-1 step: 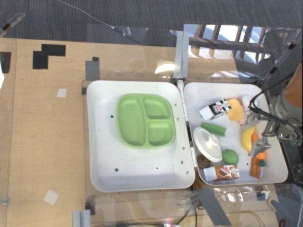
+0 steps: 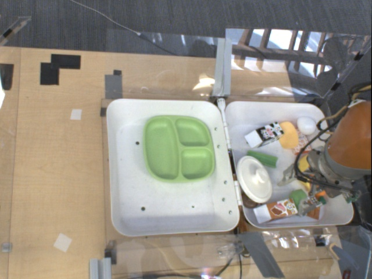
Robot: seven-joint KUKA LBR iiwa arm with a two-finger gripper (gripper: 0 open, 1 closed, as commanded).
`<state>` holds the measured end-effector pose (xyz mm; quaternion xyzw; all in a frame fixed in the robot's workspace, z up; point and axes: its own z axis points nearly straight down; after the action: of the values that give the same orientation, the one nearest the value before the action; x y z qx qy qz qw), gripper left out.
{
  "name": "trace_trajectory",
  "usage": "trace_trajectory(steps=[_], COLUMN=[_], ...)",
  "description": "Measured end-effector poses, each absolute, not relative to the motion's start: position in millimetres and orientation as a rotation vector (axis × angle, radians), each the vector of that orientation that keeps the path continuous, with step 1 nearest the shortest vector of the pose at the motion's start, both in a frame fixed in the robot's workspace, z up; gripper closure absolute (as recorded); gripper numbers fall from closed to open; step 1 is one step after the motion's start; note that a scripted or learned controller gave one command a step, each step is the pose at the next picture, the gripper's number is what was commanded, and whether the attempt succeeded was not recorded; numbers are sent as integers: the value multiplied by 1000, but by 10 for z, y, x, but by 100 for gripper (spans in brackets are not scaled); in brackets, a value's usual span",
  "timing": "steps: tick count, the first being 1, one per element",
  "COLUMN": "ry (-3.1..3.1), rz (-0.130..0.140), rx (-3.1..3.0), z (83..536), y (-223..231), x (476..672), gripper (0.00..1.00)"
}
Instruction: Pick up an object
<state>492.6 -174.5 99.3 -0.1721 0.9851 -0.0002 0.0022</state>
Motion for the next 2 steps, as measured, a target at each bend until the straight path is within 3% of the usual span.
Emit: trace_trajectory(steps=[1,2], ry=[3092,3116], rz=[-19,-3], rx=[-415,-263], z=[919,877], y=[-1053,-1291], x=[5454,6565], gripper=[0,0])
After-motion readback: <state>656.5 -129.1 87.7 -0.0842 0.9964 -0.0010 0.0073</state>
